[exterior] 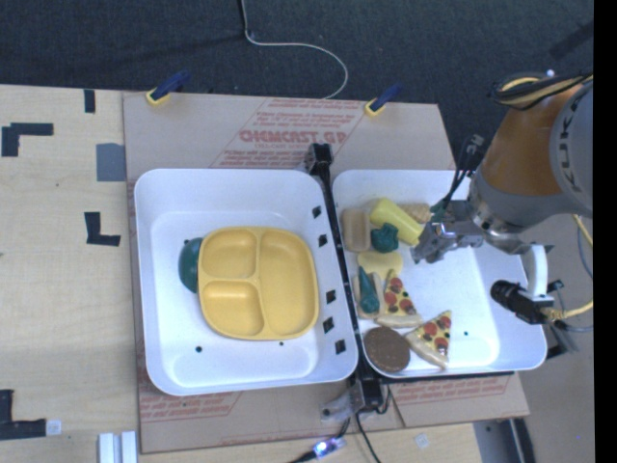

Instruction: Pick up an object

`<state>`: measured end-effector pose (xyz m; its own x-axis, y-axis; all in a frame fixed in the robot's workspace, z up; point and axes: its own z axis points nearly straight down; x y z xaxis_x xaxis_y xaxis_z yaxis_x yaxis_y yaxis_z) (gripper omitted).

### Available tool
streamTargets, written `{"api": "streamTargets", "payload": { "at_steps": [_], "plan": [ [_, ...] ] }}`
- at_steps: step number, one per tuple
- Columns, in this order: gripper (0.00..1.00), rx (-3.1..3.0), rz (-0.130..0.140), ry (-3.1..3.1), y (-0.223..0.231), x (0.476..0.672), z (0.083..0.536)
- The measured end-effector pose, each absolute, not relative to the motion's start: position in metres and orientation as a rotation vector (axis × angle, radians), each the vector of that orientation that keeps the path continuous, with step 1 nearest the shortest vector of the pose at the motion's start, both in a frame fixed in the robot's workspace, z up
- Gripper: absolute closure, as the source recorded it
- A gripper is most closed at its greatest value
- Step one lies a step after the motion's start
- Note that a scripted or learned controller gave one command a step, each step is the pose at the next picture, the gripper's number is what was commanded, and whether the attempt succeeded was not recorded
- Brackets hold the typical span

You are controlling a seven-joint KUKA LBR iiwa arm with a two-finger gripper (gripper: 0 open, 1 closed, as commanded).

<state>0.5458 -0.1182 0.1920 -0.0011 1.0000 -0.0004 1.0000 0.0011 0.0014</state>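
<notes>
Two-finger metal gripper (431, 242) is seen low in right white bin (482, 355); grip state cannot be told. Yellow plastic block (397, 217) just left, partly hidden.

Wooden bench (58, 287) bears cardboard sheet (280, 133) (printed red) under two white bins (154, 201).

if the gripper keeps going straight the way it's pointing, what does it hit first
The gripper points left and down into the right bin. Likely first the teal toy under the yellow piece, though depth is unclear.
</notes>
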Motion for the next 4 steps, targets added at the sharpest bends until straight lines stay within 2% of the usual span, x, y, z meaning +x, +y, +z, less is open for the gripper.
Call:
{"api": "streamTargets", "payload": {
  "at_steps": [1,2,3,4],
  "plan": [
    [1.0,2.218,0.002,2.222,-0.118,0.546,0.226],
    [1.0,2.215,0.0,2.231,-0.059,0.565,0.219],
    [1.0,2.215,0.0,2.23,0.0,0.574,0.228],
    [1.0,2.214,0.0,2.23,0.058,0.597,0.227]
  ]
}}
